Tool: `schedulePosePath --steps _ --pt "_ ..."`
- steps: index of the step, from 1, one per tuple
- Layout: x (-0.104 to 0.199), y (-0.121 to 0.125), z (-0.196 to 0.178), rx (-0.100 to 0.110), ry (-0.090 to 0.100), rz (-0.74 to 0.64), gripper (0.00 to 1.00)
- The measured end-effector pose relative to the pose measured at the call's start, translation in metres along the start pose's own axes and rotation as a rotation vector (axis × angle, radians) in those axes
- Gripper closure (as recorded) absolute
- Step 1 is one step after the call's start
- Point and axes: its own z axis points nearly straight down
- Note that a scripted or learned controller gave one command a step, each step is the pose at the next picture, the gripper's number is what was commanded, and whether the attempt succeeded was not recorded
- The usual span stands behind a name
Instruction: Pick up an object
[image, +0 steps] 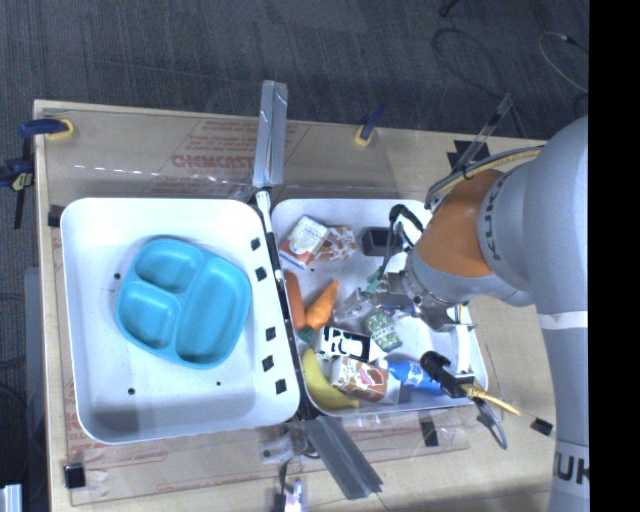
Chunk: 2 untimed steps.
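Reaching into the right bin from its right side, with the gripper lowered among the clutter near that bin's middle; impossible to tell how the jaws are standing, hidden under the wrist and the litter below.

Lying in the right bin, listed by place within it:
- resting toward its far left corner, a small printed carton with a crumpled snack packet just beside it;
- leaning along its left wall, two carrots, touching each other;
- sitting just below the gripper, a small green-labelled packet, likeliest target;
- lying near its centre, a black-and-white card;
- curving along its near left corner, a banana;
- lying by its near wall, a red-and-white carton and a blue bottle.

Sitting well apart, left of the right bin, a blue divided tray inside the left bin.

Judging the green packet light, soft, crinkly and probably slippery; taking it across its narrow width, pinching gently, seeming the surest hold.
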Motion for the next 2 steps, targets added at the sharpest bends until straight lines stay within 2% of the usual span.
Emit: schedulePosePath --steps 1,2 --pt "0.003 0.081 -0.003 -0.002 0.000 0.243 0.00" --pt "0.042 0.023 0.000 0.001 0.000 0.165 0.00"
